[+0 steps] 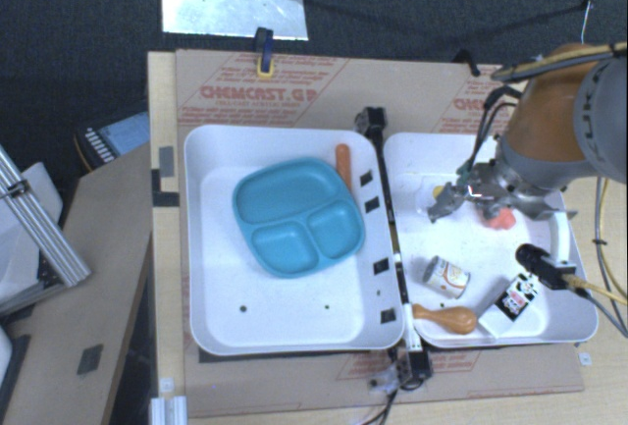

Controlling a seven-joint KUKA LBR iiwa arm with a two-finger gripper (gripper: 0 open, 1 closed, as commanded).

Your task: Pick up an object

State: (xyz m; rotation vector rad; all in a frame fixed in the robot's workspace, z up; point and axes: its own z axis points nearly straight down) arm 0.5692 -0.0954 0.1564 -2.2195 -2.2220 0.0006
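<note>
My gripper (pixel 444 205) hangs low over the upper middle of the right bin (pixel 412 158), reaching in from the right. A red and pink object (pixel 501 216) lies just right of it, partly under the wrist. Below the gripper, a small pale can (pixel 446 276) lies on its side. A tan wooden piece with a rounded end (pixel 447 318) rests along the bin's front edge. A small black-and-white carton (pixel 516 298) sits at the front right. Nothing shows between the gripper's tips.
The left bin (pixel 211 315) holds a blue divided plate (pixel 296 215) and a slim orange stick (pixel 342 163) by its right wall. A black divider strip (pixel 383 217) runs between the bins. Brown cardboard (pixel 255 91) lies beneath both.
</note>
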